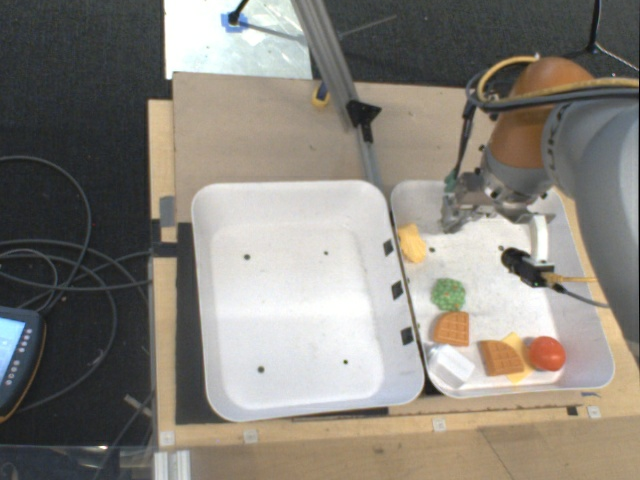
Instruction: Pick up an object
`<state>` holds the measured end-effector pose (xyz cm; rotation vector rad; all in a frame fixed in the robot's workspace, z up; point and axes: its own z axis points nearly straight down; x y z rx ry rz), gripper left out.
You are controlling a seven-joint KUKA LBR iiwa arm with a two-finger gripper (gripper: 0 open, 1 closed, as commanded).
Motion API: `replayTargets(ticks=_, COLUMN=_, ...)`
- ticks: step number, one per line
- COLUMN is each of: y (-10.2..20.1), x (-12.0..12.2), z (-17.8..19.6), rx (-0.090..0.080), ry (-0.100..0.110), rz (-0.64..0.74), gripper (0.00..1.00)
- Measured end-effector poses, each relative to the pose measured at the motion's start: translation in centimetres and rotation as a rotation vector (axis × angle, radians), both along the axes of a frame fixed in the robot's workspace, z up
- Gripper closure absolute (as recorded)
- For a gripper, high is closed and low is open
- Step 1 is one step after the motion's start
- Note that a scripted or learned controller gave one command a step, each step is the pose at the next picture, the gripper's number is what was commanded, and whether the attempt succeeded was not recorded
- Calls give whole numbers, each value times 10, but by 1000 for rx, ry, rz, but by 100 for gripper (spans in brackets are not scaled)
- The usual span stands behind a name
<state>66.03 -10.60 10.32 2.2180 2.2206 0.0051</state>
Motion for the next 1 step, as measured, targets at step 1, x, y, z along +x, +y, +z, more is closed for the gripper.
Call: replayTargets(ticks=1, y=-3, x=-2, z=64, rx=-1, ry=-4, rz=-1, gripper=100)
